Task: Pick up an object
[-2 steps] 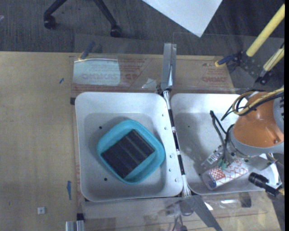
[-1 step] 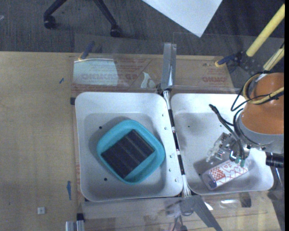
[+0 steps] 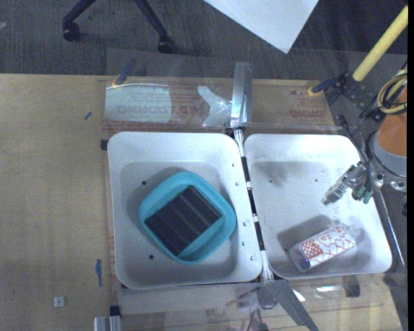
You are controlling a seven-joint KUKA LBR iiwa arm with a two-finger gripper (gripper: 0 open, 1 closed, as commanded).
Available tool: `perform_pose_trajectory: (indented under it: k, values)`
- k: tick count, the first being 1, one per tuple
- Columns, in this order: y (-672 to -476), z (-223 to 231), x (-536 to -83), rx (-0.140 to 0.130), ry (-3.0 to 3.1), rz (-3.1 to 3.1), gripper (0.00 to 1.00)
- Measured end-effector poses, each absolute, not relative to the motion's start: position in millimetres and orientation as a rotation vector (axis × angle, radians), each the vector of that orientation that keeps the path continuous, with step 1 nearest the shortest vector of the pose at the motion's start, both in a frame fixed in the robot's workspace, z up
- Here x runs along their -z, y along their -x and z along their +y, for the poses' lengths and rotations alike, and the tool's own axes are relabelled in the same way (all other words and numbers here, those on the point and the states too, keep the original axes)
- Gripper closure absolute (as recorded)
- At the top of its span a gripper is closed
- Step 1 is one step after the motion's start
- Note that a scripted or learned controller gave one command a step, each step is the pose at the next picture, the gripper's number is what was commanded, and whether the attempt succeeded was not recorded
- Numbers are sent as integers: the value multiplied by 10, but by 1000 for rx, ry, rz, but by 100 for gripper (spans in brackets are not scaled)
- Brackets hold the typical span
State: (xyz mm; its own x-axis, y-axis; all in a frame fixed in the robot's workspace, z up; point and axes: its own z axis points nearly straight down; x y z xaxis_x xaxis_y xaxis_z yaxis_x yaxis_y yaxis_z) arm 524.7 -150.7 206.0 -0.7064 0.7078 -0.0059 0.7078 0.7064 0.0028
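white sheet (image 3: 262, 16), chair base (image 3: 116, 22), wooden bench (image 3: 45, 194)

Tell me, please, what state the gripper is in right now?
Gripper: cannot be told; it hangs over the right bin, nothing visibly held.

Little can be read with any certainty. A clear plastic sheet (image 3: 147, 103) lying on the worktop (image 3: 45, 194) behind the left bin (image 3: 123, 194) carries large reddish-brown capital letters, too blurred and faded to spell out. Similar reddish lettering runs along the brown strip (image 3: 304, 111) behind the right bin (image 3: 291, 152), also unreadable. The small tube (image 3: 323, 246) in the right bin bears a red and white patterned label with curly marks, illegible.
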Motion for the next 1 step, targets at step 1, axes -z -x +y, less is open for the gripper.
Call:
perform_pose_trajectory:
  k: [1]
  values:
    - [-5246,-1507,-2059,-1,-1202,2896,0]
